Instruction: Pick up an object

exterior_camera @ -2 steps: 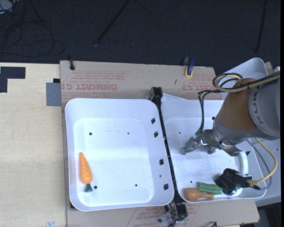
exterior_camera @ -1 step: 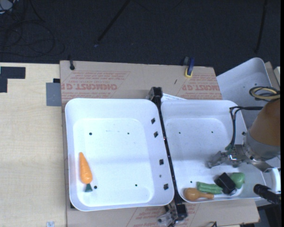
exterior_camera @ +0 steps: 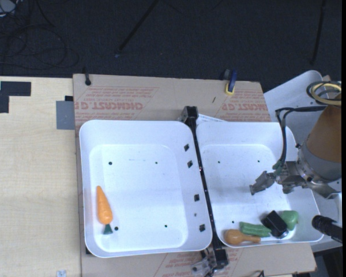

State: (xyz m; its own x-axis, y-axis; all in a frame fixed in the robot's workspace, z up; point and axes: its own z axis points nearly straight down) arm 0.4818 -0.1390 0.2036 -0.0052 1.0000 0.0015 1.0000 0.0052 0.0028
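The claw [exterior_camera: 260,186] hangs over the right bin [exterior_camera: 242,137], apart from the carrot [exterior_camera: 104,206] in the left bin [exterior_camera: 132,133]

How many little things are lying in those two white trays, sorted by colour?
Orange: 2, the carrot in the left bin and the orange-tan piece in the right bin.
Green: 2, the long green piece and the rounded green piece, both in the right bin.
Black: 1, the black block lying among them.
Total: 5
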